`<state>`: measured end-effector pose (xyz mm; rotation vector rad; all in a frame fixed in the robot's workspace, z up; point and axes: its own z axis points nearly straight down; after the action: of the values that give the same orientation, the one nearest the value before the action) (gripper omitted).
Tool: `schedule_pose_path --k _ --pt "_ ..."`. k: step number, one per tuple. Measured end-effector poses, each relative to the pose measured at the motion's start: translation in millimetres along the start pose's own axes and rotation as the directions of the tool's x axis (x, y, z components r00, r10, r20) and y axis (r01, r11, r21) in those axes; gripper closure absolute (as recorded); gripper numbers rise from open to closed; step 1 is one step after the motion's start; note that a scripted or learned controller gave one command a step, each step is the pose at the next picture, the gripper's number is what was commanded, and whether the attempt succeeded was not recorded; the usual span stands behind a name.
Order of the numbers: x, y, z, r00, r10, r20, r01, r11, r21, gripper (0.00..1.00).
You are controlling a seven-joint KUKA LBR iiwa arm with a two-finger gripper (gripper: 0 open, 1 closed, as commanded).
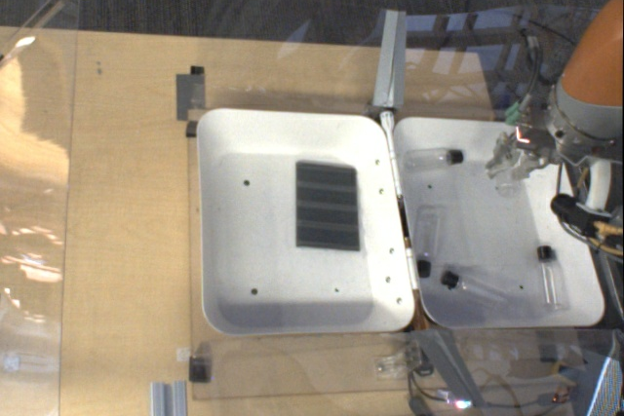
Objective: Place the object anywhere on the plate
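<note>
Clear plastic tubes (pixel 552 276) with black caps are lying in the right bin (pixel 507 307); the dark plate (pixel 327 206) is sitting in the left bin (pixel 234 239). Hovering over the right bin's far side, the gripper (pixel 512 151) should be descending squarely over 1 tube.

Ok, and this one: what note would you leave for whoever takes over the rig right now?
Gripper: above the far side of the right bin; too blurred to tell if it holds anything.
Plate: dark ridged slab in the middle of the left bin.
Tubes: four clear ones with black caps, all lying in the right bin, apart from each other.
Done: no tube is on the plate yet.
Left: grasp one tube, carry it over to the left bin and set it on the plate.
</note>
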<state>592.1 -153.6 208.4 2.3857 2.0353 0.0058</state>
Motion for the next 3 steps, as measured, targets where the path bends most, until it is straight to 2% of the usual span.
schedule_pose_path --k 1,2,3 --pt "84.9 56.0 -100.8 0.999 0.032 -0.001 -0.032 0.999 -0.002 1.0" --pt "149.3 55.4 -80.0 0.817 -0.577 -0.002 0.577 0.817 -0.001 1.0" --pt "216.5 24.3 -46.0 0.984 -0.179 -0.003 0.179 0.984 0.003 1.0"
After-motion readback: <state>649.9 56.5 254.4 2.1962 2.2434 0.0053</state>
